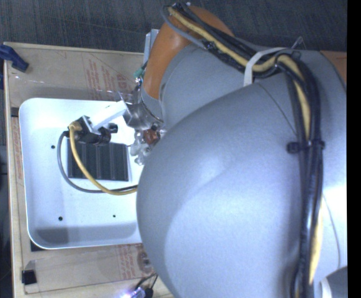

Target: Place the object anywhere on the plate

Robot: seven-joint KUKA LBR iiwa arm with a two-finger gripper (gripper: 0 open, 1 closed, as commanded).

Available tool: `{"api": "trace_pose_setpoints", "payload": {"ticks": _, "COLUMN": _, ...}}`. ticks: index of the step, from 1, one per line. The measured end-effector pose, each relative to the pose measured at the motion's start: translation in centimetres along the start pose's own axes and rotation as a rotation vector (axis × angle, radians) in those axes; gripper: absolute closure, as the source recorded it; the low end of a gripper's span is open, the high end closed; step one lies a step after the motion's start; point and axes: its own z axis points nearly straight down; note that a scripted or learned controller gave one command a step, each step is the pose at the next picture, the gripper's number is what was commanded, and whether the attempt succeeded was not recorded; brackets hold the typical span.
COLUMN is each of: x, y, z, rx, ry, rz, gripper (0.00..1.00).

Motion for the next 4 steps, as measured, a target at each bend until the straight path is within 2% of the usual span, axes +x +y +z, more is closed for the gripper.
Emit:
{"api": "trace_pose_setpoints", "payload": {"ticks": 1, "x": -4.6, "y": -4.6, "z": 9.4, "rx": 0.004, "ry": -0.01, "rz": 0.0, "gripper": 1.0}}
{"api": "trace_pose_setpoints", "payload": {"ticks": 2, "x": 2.5, "y": -7.4, "z": 6.0, "rx": 0.004, "ry": -0.005, "rz": -0.2, "gripper": 1.0}}
{"api": "trace_pose_setpoints", "payload": {"ticks": 3, "x": -4.2, "y": -7.3, "z": 7.0, "rx": 0.006, "ry": -0.011, "rz": -0.271, "gripper": 1.0}}
{"api": "trace_pose_setpoints", "payload": {"ticks": 4, "x": -1.8, "y": -11.2, "z": 15.3, "rx": 0.008, "ry": -0.012, "rz": -0.57, "gripper": 1.0}}
